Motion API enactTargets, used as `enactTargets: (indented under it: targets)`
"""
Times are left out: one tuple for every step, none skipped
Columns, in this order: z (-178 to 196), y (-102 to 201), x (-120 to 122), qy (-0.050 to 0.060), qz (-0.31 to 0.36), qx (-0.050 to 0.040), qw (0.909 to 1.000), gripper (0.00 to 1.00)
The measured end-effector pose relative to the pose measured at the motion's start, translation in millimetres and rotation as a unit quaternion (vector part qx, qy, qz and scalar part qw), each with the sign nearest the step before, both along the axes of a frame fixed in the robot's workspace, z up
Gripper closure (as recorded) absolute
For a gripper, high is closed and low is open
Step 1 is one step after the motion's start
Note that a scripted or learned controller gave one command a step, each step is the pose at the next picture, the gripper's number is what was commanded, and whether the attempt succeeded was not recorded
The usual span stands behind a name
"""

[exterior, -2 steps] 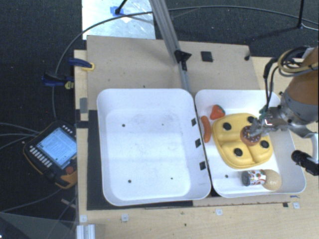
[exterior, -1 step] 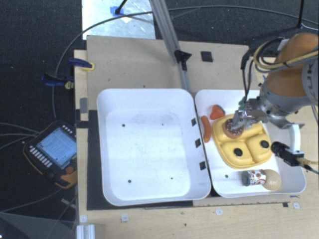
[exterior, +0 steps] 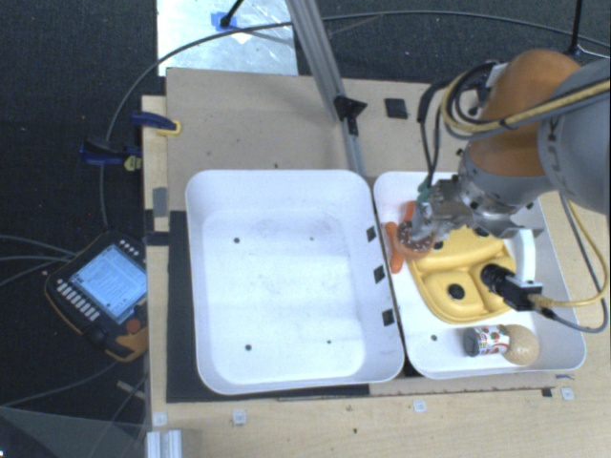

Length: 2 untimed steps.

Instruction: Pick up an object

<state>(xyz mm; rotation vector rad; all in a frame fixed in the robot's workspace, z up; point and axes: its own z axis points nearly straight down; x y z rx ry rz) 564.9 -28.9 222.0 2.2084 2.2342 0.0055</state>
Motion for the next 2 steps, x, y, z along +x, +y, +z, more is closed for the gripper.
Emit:
enactTargets:
  targets:
    - [11, 53, 17, -0.001, 0.0, -0.0001, 1.0, 1.0]
    - [17, 100, 31, -0.001, -0.001, 0.0001, 1.0, 1.0]
